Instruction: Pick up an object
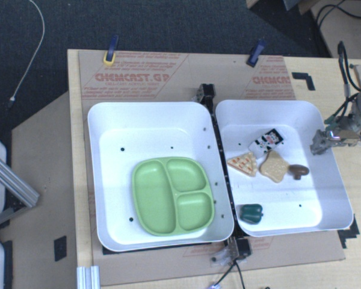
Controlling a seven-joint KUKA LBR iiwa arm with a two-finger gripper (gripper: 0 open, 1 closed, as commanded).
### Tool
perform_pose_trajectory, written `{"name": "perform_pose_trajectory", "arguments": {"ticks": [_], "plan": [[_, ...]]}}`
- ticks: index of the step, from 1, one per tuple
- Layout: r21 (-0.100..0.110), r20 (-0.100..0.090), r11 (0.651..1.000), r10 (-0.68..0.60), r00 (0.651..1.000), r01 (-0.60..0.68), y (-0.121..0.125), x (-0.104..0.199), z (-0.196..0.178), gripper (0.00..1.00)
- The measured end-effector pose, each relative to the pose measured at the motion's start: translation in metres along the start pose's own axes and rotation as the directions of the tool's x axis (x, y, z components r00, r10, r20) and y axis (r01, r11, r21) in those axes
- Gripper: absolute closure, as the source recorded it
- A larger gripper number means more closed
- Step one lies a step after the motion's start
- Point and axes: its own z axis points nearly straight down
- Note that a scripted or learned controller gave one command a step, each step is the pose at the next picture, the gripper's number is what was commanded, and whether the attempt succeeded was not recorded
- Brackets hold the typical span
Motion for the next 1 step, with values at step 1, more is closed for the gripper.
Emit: {"name": "perform_pose_trajectory", "arguments": {"ticks": [1], "plan": [[-0.003,0.001,1.000,-0.001,1.000,0.001,0.0013,-0.0011,-0.0649,1.00]]}}
